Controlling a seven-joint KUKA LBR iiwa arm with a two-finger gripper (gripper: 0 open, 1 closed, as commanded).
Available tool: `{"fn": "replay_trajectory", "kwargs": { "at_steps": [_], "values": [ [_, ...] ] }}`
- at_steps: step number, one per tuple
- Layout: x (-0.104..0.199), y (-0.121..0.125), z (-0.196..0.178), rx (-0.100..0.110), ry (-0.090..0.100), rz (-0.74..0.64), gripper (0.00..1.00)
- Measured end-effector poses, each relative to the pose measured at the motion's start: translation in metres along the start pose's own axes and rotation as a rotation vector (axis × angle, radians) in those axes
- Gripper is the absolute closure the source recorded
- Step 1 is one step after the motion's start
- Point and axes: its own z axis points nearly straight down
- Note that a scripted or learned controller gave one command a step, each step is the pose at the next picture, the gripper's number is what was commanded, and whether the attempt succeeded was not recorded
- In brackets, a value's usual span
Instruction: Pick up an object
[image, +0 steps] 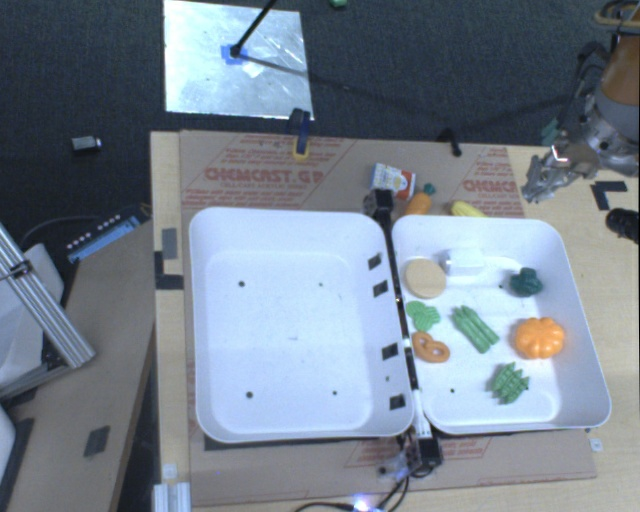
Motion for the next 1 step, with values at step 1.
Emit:
{"fn": "replay_trajectory", "kwargs": {
  "at_steps": [1],
  "values": [
    [0.0052, -0.0061, -0.1571, -0.007, -0.002, -0.001, 1.0]
  ]
}}
